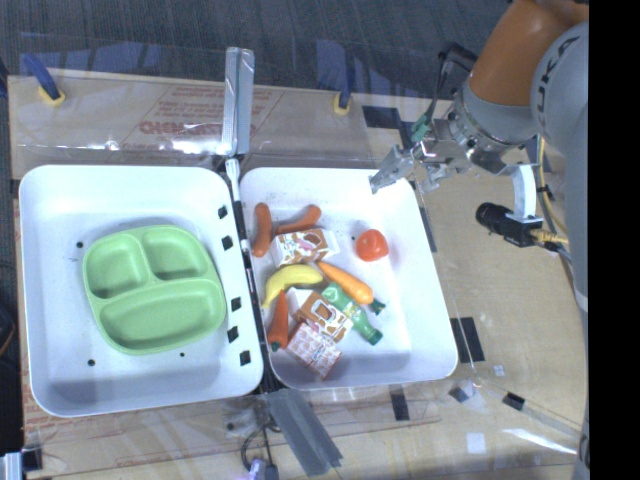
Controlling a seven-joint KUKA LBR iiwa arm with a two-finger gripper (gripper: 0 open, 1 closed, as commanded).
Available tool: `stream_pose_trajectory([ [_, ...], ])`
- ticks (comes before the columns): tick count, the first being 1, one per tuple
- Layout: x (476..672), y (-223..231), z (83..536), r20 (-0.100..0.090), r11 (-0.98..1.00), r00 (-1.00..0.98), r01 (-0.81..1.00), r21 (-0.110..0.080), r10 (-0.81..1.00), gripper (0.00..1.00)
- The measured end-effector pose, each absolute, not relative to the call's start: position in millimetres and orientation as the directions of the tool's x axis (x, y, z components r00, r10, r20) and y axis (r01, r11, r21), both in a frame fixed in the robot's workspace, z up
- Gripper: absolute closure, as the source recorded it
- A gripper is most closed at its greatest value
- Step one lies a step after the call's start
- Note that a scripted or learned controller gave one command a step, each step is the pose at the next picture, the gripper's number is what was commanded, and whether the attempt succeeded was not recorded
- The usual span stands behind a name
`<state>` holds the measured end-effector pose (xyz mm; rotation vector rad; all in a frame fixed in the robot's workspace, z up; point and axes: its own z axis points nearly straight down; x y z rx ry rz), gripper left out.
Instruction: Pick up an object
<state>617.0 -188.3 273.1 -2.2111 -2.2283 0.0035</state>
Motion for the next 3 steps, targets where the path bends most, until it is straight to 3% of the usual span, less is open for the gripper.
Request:
stream_pose_trajectory([
  [1,554.6,-165,178,0.001,0.119,-0.119,0.993,-0.004,0.993,0.00],
  [2,552.3,-169,91,0.000,0.123,-0.123,0.992,-0.003,0.992,0.00],
  [3,552.8,-170,102,-0.002,0.128,-0.128,0.992,-0.002,0.992,1.00],
])
